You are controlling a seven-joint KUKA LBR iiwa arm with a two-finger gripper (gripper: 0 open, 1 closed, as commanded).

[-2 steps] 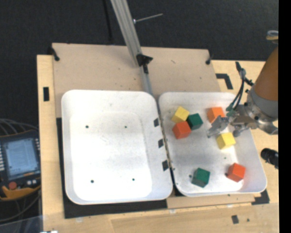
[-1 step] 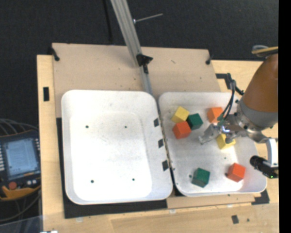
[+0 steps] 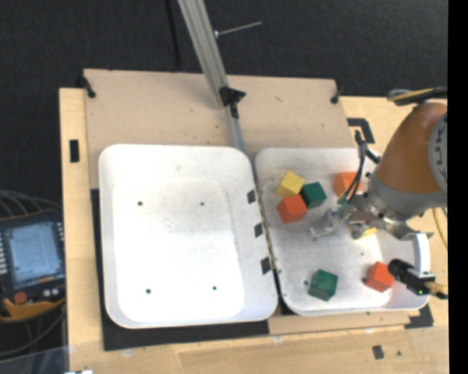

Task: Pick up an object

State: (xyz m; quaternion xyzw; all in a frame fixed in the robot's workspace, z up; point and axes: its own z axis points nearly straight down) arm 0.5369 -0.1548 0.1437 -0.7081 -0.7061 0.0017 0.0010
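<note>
My gripper (image 3: 325,227) hangs low over the middle of the right bin (image 3: 296,302), its fingers spread apart over bare white floor with nothing between them. To its upper left lie a yellow cube (image 3: 291,182), a dark green cube (image 3: 313,194) and a red-orange cube (image 3: 292,208), close together. An orange cube (image 3: 345,183) sits at the bin's far side, partly behind the arm. Nearer the front are a green cube (image 3: 323,284) and a red-orange cube (image 3: 378,276). A small yellow piece (image 3: 366,232) peeks out under the wrist.
The left bin (image 3: 179,232) lies beside the right one, divided by a rim with black clips (image 3: 259,230). A slanted metal pole (image 3: 207,41) rises behind the bins. A teach pendant (image 3: 27,255) sits off the bench at the left.
</note>
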